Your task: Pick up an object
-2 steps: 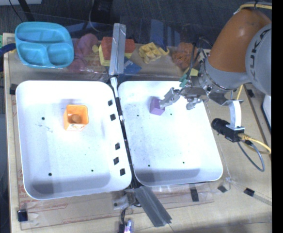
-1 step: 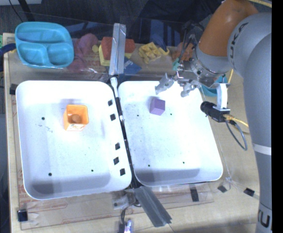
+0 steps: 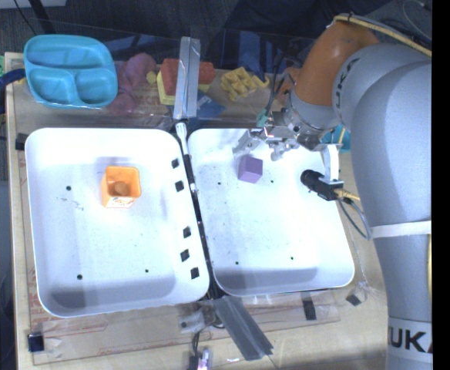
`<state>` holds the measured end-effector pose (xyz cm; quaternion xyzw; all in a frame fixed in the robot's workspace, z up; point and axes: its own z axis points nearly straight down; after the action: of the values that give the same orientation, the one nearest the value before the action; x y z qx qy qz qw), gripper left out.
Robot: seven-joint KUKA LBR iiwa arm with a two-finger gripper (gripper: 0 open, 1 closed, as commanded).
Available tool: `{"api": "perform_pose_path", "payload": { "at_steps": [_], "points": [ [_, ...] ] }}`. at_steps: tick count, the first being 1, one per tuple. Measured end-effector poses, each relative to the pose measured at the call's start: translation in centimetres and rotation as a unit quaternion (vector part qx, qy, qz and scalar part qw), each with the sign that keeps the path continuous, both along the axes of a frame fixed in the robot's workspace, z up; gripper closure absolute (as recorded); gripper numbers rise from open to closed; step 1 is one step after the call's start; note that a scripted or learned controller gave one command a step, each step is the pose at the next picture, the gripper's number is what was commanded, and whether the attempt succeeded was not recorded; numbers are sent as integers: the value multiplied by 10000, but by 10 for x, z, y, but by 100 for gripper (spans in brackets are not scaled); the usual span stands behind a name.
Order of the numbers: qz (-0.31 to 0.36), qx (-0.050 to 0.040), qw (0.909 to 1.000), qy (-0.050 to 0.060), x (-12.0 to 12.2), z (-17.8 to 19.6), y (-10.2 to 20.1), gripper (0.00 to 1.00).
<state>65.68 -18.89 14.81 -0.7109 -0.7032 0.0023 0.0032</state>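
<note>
Fingers [image 3: 250,139] spread apart, gripping nothing, poised just above and far of the purple cube [image 3: 250,169]. Cube resting on the floor of the right bin [image 3: 287,245], toward its far edge. White letters "UK" legible on the grey arm [image 3: 387,129] at the near right corner. Arm reaching in from the right, orange band [image 3: 321,64] above the wrist, gripper [image 3: 262,142] angled down and left. Orange cup-like object [image 3: 121,185] sitting in the left bin [image 3: 94,260]. Blue divided tray [image 3: 69,71] beyond the bins at far left.
</note>
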Motion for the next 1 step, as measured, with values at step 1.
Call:
{"api": "perform_pose_path", "payload": {
  "at_steps": [1],
  "points": [
    [628,-73,9979,-164,5,-40,11,0]
  ]
}}
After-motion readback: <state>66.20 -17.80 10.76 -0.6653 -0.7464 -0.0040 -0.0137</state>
